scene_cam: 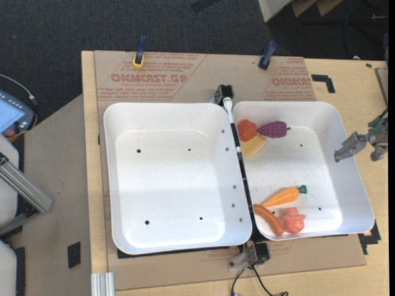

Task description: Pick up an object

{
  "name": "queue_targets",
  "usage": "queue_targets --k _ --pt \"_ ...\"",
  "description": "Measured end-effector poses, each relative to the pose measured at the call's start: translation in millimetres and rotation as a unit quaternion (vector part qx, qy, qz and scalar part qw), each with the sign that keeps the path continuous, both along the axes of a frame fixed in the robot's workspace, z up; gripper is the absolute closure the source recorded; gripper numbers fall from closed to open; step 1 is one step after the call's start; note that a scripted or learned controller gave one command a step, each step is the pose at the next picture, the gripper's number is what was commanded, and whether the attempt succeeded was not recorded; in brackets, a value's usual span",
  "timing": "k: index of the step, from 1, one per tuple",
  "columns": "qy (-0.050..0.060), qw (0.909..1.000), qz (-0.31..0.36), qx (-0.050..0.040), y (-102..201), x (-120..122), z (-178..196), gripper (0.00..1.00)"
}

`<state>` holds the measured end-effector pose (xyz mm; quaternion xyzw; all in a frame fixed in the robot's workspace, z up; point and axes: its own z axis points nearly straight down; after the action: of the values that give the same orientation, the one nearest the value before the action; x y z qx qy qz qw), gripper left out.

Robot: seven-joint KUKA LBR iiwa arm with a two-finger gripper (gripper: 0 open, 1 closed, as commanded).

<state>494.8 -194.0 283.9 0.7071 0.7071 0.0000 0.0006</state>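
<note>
While my gripper (357,145) hangs at the right rim of the right bin (321,119), I cannot tell its state, and nothing is picked yet. The carrot (284,197), sausage (269,219) and pink toy (292,221) lie at the near side; grapes (273,129) lie far. The left bin (166,171) rests on cardboard (185,73) over the table (83,165); dark floor (62,17) lies beyond.

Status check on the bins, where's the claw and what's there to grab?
Claw at the right bin's right rim, holding nothing. Carrot, purple grapes and other toy food lie along that bin's left side, untouched. Nothing between claw and toys.
</note>
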Motion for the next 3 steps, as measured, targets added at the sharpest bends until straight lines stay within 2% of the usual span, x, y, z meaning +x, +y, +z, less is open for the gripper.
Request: queue_targets --k 1,2,3 --pt "0.003 1.0000 0.001 0.0021 34 -16 -38 0.00" --pt "0.001 1.0000 0.001 0.0020 86 -16 -201 0.00" --pt "-0.001 1.0000 -0.001 -0.0003 83 -15 -188 1.00"
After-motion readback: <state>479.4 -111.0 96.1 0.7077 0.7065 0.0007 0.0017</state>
